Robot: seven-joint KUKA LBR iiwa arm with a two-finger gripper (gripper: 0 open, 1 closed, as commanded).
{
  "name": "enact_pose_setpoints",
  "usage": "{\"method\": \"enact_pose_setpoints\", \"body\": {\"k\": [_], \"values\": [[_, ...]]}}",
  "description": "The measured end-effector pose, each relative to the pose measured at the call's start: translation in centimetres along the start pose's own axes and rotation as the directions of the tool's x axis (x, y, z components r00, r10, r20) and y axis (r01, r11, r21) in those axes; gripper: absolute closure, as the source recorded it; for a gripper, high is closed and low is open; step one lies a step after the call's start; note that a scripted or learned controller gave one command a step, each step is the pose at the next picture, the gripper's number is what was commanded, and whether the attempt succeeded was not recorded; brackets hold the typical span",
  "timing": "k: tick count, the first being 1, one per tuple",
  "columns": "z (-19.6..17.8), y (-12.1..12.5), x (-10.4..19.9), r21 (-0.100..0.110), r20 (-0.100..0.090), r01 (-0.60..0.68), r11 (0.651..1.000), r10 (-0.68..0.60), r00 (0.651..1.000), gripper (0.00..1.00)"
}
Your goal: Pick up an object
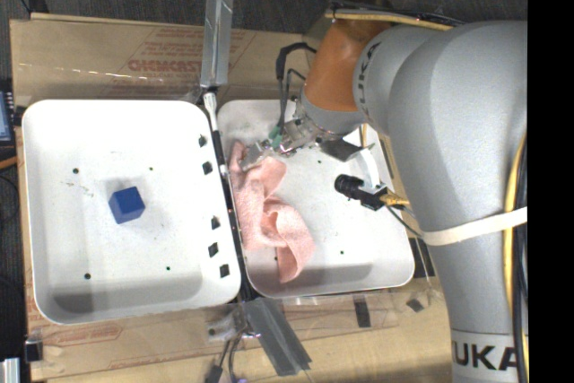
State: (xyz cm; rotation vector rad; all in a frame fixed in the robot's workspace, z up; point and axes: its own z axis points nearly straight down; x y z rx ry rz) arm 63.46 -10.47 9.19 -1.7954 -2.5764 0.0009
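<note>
Pink cloth [273,215] lies crumpled in the right bin [354,242], running along the wall shared with the left bin [72,269]. It is the only loose item in the right bin. Bare white floor lies to the right of the cloth.

Blue cube [126,204] is well left of the cloth, across the shared wall, alone on the left bin floor. It's well apart from the gripper.

A row of small black clips [213,224] sits just left of the cloth on that wall. A grey metal bar [217,40] stands up-frame of the cloth at the bin junction, and a second grey bar [280,341] lies below it, outside the bins. Brown cardboard [108,58] lies under both bins.

Gripper [272,145] is at the cloth's upper end, low in the bin, with its tip on or right at the fabric edge. The arm [448,121] and its orange band [334,67] come in from right of the cloth and cover that bin's right rim.

Nothing sits between the gripper and the cloth. The shared wall is close on the left.

Can't tell how far the gripper is open, the tip is small and cluttered. Can't confirm it has the cloth pinched, only that it's in contact or just beside it.
</note>
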Motion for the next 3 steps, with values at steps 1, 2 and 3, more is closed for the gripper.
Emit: {"method": "enact_pose_setpoints", "body": {"k": [1, 2, 3], "values": [[-0.1, -3.7, -0.2, 0.000, 0.000, -0.025, 1.000, 0.025, 1.000, 0.00], [-0.1, -3.7, -0.2, 0.000, 0.000, -0.025, 1.000, 0.025, 1.000, 0.00], [-0.1, -8.4, -0.9, -0.001, 0.000, 0.000, 1.000, 0.000, 1.000, 0.00]]}}
